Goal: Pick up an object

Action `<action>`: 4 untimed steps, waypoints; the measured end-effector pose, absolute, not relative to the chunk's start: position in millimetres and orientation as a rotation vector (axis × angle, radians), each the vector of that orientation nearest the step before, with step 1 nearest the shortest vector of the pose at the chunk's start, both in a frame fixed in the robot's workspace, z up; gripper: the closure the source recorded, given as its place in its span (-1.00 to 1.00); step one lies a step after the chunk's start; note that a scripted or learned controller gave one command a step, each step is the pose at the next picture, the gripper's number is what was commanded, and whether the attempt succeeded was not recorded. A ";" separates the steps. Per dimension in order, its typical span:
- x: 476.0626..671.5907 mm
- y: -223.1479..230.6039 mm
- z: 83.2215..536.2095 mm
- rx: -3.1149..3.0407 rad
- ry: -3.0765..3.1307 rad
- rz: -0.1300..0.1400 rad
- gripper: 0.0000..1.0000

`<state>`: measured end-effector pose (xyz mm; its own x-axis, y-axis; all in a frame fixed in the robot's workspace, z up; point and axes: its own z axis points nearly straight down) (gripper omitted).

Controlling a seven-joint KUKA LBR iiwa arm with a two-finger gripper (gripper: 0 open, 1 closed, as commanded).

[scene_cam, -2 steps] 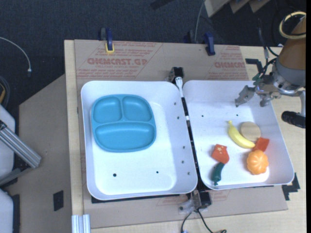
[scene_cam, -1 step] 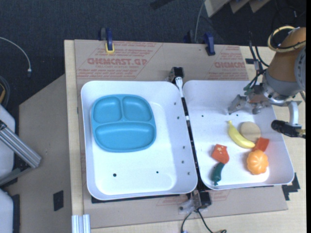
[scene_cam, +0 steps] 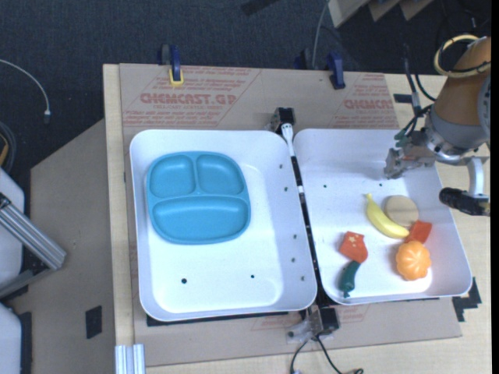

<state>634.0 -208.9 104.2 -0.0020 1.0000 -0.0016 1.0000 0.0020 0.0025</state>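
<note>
The right bin [scene_cam: 335, 154] holds a yellow banana [scene_cam: 382, 219], a beige round piece [scene_cam: 401, 207], a small red block [scene_cam: 421, 231], an orange fruit [scene_cam: 412, 260], a red pepper-like piece [scene_cam: 353, 245] and a dark green vegetable [scene_cam: 348, 276]. My gripper [scene_cam: 395, 164] hangs over the upper right part of this bin, above and slightly behind the banana and the beige piece. Nothing shows between its fingers. A blue divided plate [scene_cam: 198, 196] lies in the left bin [scene_cam: 234, 279].
The arm [scene_cam: 460, 107] comes in from the right over the bin's far right corner. A black divider [scene_cam: 296, 185] separates the two bins. Blue clamps [scene_cam: 175, 65] hold the cardboard sheet at the back. Cables trail at the front edge [scene_cam: 312, 341].
</note>
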 end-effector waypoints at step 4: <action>596.7 -169.4 234.7 2.219 2.228 0.000 1.00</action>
